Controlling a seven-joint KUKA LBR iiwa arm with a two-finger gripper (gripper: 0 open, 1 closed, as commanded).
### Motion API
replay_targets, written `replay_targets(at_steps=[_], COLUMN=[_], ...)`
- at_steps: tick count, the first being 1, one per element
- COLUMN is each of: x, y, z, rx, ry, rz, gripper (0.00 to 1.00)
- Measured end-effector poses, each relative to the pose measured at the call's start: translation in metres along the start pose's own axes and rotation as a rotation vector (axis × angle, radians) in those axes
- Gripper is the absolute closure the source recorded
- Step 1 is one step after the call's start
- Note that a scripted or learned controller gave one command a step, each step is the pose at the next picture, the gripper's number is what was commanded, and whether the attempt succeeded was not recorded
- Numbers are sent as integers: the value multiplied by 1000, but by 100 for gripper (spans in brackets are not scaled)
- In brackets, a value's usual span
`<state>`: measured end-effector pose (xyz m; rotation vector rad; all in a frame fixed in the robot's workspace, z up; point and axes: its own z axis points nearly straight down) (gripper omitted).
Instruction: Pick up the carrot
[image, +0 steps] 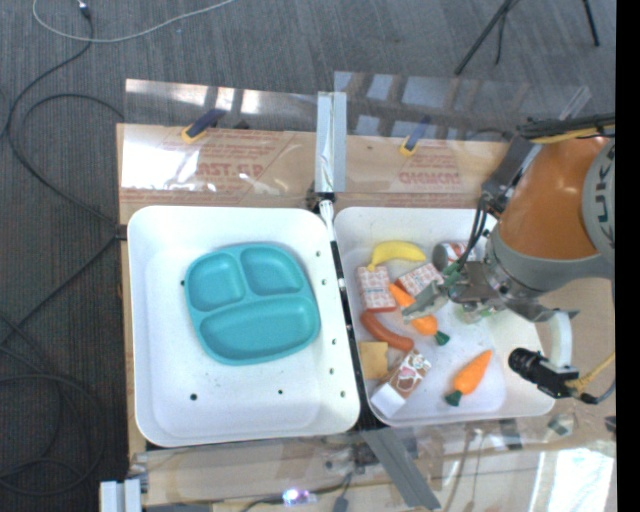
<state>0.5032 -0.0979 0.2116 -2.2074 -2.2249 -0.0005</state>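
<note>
Right bin (350, 232) holds carrot (470, 375); end effector (440, 293) nearby, grip state unclear.

Bare bin floor surrounds the carrot (470, 374); a small box (402, 381) lies to its left.

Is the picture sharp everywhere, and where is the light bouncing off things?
In the camera view the teal plate and the carrot look reasonably crisp; the gripper and the small food items under it are soft and hard to separate. Glare streaks the clear sheeting behind the bins, and the white bins are bright with only faint shadows.
</note>
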Motion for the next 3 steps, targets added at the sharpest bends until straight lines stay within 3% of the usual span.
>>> replay_targets(at_steps=[1, 2, 3], x=[-9, -7, 22], y=[30, 30, 49], z=[103, 95, -10], rx=[0, 3, -3], ry=[-5, 1, -8], rz=[21, 19, 140], gripper=[0, 100, 100])
